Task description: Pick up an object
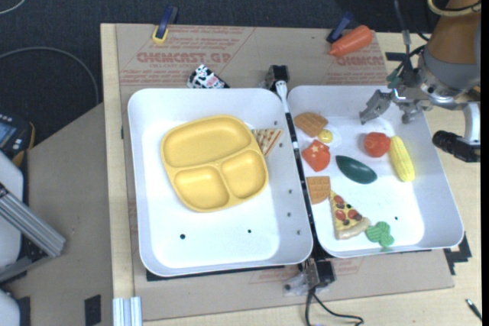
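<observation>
Plate (214, 163) fills left bin (145, 164); toy foods (356, 168) right bin (435, 195).

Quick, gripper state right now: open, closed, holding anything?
Gripper: open, grey fingers spread, holding nothing, above the right white bin near the round red toy tomato.

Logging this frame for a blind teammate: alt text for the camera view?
The gripper hovers over the right bin, jaws open, holding nothing, just above a red tomato and corn cob. The left bin holds a yellow divided plate.
</observation>
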`<state>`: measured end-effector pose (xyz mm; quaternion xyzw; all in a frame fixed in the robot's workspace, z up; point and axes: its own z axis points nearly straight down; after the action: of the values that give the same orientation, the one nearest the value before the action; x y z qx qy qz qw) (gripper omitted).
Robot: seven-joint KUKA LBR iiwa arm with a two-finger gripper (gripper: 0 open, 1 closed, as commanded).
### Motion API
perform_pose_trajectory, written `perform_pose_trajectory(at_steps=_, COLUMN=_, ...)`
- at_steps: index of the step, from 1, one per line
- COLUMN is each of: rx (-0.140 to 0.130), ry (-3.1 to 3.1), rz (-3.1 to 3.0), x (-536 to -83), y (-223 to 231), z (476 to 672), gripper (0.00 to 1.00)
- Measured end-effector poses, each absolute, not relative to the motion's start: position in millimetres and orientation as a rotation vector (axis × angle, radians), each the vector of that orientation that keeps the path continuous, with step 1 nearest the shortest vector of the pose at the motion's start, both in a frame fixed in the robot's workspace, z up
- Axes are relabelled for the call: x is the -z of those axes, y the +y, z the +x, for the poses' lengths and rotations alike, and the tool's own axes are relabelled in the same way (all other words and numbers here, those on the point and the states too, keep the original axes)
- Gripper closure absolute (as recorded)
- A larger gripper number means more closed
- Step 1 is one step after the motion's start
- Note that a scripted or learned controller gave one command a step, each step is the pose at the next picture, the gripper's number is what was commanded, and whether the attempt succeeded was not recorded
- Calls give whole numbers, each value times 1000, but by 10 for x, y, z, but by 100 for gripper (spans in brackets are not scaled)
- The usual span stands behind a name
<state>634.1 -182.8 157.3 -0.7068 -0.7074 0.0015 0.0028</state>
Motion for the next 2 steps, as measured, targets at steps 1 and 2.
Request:
perform_pose_trajectory(at_steps=1, rx=-4, ry=-2219, rz=-2217, x=-1147, y=-1803, z=6319, gripper=0)
perform_pose_trajectory(at_steps=2, rx=-3, ry=-2221, rz=-2218, x=-835, y=-1794, z=6319, gripper=0)
